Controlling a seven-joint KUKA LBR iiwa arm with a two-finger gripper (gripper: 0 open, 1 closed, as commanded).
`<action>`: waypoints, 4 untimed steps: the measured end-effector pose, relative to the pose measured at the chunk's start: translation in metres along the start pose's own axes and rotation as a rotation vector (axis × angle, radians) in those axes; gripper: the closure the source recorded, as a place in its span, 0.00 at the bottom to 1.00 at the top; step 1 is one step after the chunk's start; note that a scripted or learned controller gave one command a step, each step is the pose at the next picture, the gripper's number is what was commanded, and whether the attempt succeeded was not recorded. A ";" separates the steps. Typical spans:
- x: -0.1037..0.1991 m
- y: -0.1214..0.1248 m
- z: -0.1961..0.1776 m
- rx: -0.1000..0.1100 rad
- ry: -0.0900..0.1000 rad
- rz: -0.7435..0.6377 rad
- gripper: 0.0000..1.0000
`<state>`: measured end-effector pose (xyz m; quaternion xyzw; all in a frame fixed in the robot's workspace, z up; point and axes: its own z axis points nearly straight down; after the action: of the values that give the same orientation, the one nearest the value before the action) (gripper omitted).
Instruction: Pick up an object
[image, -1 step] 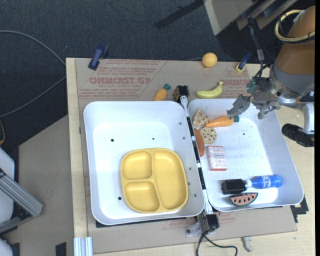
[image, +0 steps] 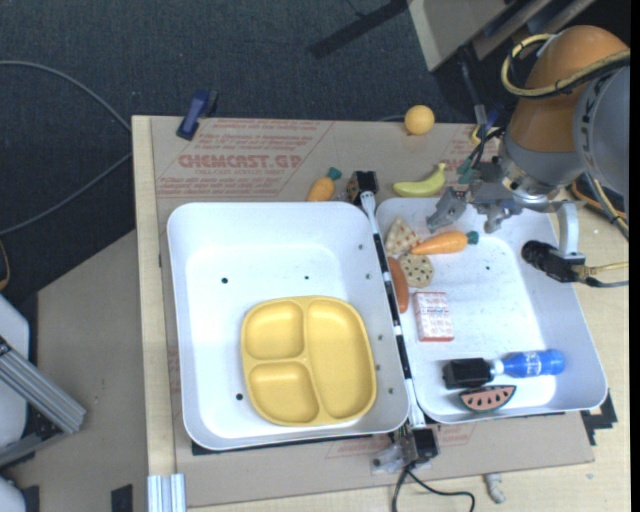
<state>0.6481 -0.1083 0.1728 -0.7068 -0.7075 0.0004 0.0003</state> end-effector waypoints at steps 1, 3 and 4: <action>0.009 -0.012 0.085 -0.003 0.000 0.001 0.00; 0.007 0.008 0.079 0.030 -0.006 0.009 1.00; 0.009 0.008 0.079 0.028 -0.004 0.008 0.00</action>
<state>0.6564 -0.0996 0.0939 -0.7094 -0.7046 0.0119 0.0088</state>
